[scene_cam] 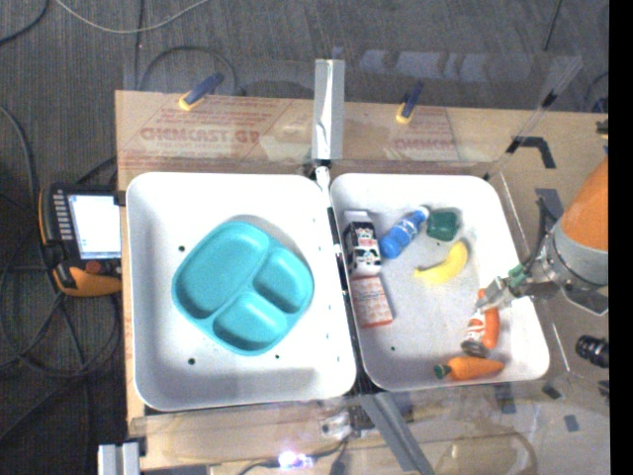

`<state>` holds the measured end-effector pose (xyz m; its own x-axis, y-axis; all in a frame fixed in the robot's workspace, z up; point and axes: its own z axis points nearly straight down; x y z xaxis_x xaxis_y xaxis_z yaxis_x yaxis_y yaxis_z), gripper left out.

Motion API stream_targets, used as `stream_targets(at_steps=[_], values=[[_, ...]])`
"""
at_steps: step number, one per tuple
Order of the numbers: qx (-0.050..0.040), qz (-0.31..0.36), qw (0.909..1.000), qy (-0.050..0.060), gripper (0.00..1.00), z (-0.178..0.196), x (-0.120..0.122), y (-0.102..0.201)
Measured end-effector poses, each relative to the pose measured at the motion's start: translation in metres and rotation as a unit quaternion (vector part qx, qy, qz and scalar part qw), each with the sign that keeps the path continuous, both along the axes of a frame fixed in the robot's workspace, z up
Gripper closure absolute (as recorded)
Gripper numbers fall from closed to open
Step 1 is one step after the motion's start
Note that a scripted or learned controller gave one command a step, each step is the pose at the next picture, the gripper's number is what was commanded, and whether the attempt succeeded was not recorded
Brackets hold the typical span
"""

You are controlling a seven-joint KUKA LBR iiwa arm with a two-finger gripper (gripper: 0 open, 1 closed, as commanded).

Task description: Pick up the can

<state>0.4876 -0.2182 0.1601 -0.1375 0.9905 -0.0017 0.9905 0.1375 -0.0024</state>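
Carrot [469, 368] beside can [482, 330] — crowded corner

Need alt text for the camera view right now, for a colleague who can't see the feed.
The arm's pincer hovers at the right bin's right edge, just above a small orange and white can lying near a carrot. The same bin holds a banana, a blue bottle, a green object and a red and white tube; the left bin holds a teal divided plate.

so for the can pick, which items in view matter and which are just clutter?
Job:
can, at the right bin's right side
end effector, just above the can

Lying about:
carrot
banana
blue bottle
dark green item
tube
teal divided plate, in the left bin
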Motion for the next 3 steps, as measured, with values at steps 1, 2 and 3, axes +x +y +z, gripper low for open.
stream_targets(at_steps=[1,2,3], values=[[0.0010,-0.143,0.9897,0.000,1.00,-0.010,-0.004,0.031],[-0.0017,-0.283,0.9590,0.000,1.00,0.120,-0.004,0.007],[-0.0016,-0.283,0.9591,0.000,0.00,0.120,-0.004,0.008]])
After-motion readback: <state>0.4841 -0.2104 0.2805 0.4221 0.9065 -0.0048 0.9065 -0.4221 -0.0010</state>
